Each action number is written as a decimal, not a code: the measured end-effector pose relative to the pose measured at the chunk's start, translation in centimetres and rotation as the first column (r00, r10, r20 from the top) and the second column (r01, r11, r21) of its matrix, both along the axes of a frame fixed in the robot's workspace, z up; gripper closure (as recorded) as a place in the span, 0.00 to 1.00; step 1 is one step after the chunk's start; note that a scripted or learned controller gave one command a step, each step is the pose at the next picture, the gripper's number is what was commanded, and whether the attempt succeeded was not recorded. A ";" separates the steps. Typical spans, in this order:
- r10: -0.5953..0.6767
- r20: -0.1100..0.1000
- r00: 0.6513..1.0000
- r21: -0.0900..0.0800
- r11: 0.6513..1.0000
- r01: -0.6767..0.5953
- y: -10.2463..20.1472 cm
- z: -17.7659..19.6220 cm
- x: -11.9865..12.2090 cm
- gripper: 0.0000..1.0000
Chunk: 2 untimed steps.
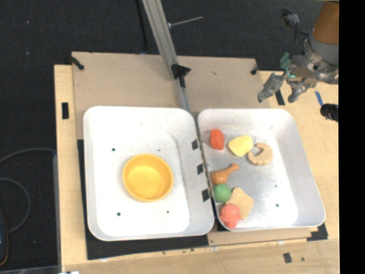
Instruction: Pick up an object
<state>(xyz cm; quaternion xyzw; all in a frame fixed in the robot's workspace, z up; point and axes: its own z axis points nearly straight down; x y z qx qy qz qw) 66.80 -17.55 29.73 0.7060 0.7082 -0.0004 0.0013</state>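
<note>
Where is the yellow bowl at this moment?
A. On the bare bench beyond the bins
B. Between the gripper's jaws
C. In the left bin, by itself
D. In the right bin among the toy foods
C: the yellow bowl sits alone on the floor of the left bin, while the toy foods lie in the right bin and the gripper hangs above the bench past the right bin's far edge, jaws apart with nothing between them.

A single camera is looking down at a slant from above the bench (65, 153), taking in both white bins (97, 170) side by side, with the arm (326, 24) entering at the view's right
</note>
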 end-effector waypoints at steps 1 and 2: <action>0.000 -0.001 1.000 -0.001 1.000 0.000 -0.1 0.0 0.0 0.00; -0.004 -0.006 1.000 0.000 1.000 0.004 -0.8 -6.1 -0.2 0.00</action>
